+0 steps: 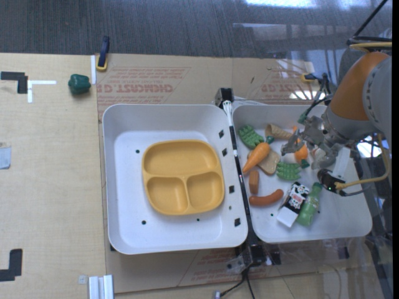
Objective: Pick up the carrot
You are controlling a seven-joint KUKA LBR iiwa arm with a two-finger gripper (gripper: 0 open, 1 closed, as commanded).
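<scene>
The carrot [257,156] is orange and lies slantwise at the left side of the right bin [349,223], its upper end next to a green leafy piece [249,135]. My gripper [302,148] hangs low over the bin's upper middle, about a hand's width to the right of the carrot and apart from it. Its fingers [290,146] stand open. A small orange piece [302,154] shows between them; whether they touch it I cannot tell.
Around the carrot lie a bread slice [270,162], two sausages [266,198], a green toy [288,170], a cow-patterned carton [295,200] and a green bottle [308,208]. The left bin [118,185] holds a yellow divided plate [184,176]. A green lump [79,84] sits on the bench.
</scene>
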